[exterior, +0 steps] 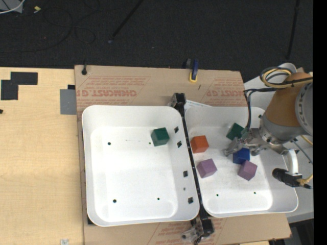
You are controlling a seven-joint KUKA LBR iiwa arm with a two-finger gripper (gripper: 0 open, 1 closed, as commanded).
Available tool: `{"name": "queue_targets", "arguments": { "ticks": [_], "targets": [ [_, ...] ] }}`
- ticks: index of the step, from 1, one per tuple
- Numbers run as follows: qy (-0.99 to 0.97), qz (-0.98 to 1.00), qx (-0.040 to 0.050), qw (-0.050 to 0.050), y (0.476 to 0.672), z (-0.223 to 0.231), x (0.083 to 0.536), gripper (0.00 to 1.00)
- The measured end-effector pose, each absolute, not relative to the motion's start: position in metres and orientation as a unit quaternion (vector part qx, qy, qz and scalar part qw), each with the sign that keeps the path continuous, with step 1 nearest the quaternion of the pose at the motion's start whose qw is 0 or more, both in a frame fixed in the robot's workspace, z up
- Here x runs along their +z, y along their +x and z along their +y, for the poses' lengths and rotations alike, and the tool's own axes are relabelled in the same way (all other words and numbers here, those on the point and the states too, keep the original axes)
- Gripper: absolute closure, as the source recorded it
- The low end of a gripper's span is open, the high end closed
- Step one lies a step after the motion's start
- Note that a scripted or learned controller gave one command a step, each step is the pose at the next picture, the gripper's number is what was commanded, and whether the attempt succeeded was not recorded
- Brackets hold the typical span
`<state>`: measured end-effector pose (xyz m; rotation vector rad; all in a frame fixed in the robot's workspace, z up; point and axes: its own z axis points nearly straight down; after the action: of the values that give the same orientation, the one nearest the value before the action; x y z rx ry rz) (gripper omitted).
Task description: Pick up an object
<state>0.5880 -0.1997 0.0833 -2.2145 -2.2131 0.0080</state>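
The arm (282, 117) reaches in from the right, over the right bin (232, 208). Its gripper (236, 148) is low in that bin, right above a blue cube (241, 156) and touching or nearly touching it. A dark green cube (235, 131) lies just behind the gripper. One purple cube (247, 170) sits just in front of the blue one. An orange cube (199, 143) and a second purple cube (206, 167) lie near the bin's left wall. Whether the blue cube is gripped cannot be told.
The left bin (102, 198) holds one green cube (160, 136) near its back right. A black divider rail (186, 157) runs between the bins. Cables (288, 176) hang by the arm at the right bin's right edge. Cardboard (127, 88) lies under both bins.
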Motion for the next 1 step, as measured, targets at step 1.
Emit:
{"name": "queue_targets", "arguments": {
  "ticks": [1],
  "targets": [
    [-0.707, -0.707, -0.0003, 0.000, 0.6209, -0.2001, 0.0878, 0.00]
  ]
}}
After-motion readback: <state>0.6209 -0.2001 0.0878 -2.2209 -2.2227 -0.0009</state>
